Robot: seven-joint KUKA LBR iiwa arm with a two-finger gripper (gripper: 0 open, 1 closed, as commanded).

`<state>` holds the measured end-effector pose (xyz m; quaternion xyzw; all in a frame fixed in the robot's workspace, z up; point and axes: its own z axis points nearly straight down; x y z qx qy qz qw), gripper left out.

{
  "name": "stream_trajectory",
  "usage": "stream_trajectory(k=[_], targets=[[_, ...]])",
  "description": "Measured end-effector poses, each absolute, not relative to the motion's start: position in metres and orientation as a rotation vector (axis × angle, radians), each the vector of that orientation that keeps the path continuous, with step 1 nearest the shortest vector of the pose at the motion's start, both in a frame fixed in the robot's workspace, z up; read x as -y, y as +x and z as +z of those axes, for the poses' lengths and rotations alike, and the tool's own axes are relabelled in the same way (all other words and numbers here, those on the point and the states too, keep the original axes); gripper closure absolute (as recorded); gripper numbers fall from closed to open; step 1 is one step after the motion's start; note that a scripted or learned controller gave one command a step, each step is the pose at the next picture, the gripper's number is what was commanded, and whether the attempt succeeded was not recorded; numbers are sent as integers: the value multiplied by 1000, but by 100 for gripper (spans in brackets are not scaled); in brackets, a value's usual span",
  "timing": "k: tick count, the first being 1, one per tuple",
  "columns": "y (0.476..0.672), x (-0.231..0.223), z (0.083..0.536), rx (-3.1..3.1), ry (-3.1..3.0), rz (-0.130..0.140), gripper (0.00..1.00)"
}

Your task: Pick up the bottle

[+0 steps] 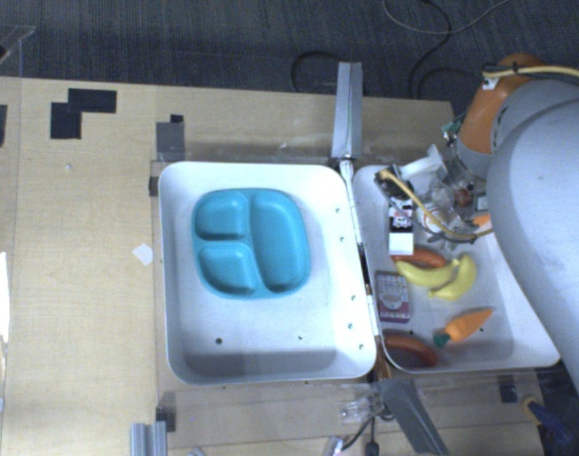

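right bin (517,354) at 4 o'clock: sausage (413,348), carrot (465,324), red card (392,295), banana (441,275) lying nearest | left bin (260,364) at 9 o'clock carrying blue divided tray (251,240) | gripper (439,209) hovering at 2 o'clock over right bin's far end, fingers' state unreadable | bottle: cannot be picking it out among clutter

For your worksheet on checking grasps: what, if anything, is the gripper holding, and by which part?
It cannot be told. The gripper sits low in the right bin above the banana, with nothing clearly seen in its grasp.
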<state>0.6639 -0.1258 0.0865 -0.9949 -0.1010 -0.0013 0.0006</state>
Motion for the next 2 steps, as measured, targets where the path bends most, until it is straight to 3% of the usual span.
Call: stream_trajectory(k=[2], targets=[[664,130,87,320,-3122,-3,100]])
